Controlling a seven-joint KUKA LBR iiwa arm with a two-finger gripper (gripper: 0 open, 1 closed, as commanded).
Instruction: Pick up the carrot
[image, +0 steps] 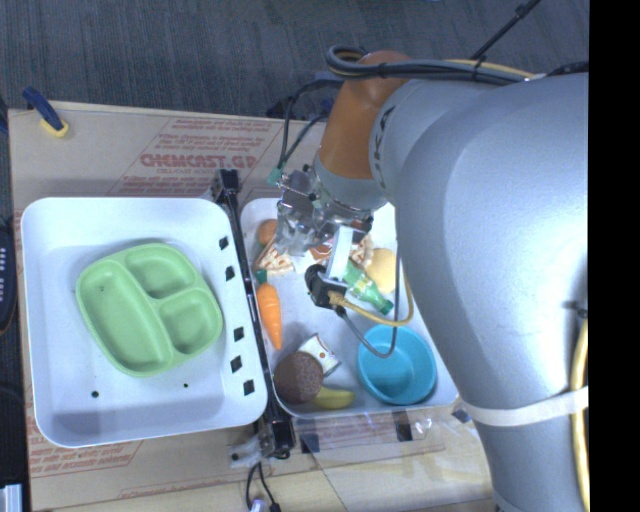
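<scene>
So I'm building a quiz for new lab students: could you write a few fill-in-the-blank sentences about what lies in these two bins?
1. The green divided plate lies in the ____ bin.
2. The carrot lies along the right bin's ____ wall.
3. The bowl near the banana is ____ in colour.
4. The hand hovers over the ____ bin.

Missing words: left; left; blue; right

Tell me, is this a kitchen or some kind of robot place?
Probably a robot test bench or lab, not a kitchen. A big grey robot arm reaches over two white bins on a cardboard-covered bench, and the carrot, banana and green divided plate look like toys.
</scene>
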